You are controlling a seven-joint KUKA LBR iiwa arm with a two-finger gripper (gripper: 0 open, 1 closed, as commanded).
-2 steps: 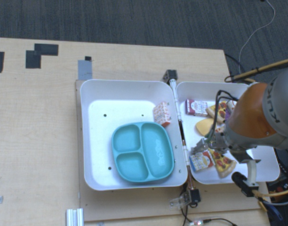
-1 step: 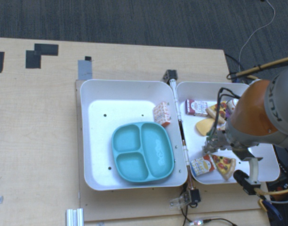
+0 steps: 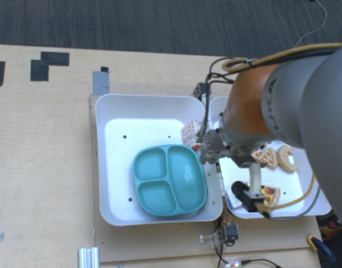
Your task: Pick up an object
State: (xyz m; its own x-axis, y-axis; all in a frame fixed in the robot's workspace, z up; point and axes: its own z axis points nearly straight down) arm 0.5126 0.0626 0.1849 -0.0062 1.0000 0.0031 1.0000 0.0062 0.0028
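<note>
Pale object (image 3: 190, 132), small and flecked with a reddish pattern, lies on the floor of the left bin (image 3: 99, 149), close against that bin's right wall and near its far right corner. It sits just beyond the far right edge of the teal plate (image 3: 170, 178). I cannot tell whether the two touch.

The gripper (image 3: 211, 149) hangs just to the right of the pale object, over the walls where the two bins meet. Its lower end is hidden under the wrist and the cluster of dark fittings, so I cannot tell whether it is wide, narrow or holding anything. No object shows in its grasp. A tiny red spot beside it, between the pale object and the plate's rim, is too small to identify.

The teal plate has three compartments, one long and two smaller, and rests flat toward the near right of the left bin.

The grey arm (image 3: 310, 105) with its orange band (image 3: 246, 102) comes in from the right and covers much of the right bin (image 3: 297, 184). In that bin a tan lattice piece (image 3: 265, 156) and a tan ring-shaped piece (image 3: 286, 158) lie side by side near the middle. A small yellow and red object (image 3: 270, 195) lies nearer the front.

Both bins stand on the pale wooden bench (image 3: 42, 161), which bears dark square markers (image 3: 48, 65) at its far left.
</note>
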